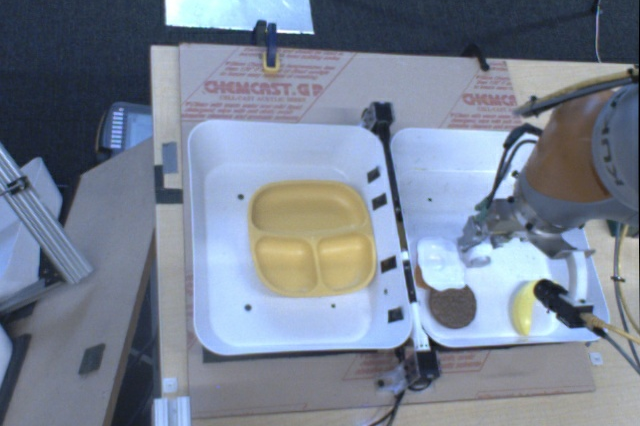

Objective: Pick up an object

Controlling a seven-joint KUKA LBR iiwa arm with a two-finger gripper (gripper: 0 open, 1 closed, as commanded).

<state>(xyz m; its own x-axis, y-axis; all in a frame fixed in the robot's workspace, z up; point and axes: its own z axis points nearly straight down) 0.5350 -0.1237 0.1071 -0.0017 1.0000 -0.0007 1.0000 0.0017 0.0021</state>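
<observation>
Reaching in from the right, the arm hangs its claw low in the right bin, just above a white object. A brown disc and lemon lie nearby. A yellow tray fills the left bin.

We cannot tell how the gripper is set, since it blurs against the white object near the right bin's front edge. The arm is cut off by the right edge, hiding the bin's right wall.
</observation>
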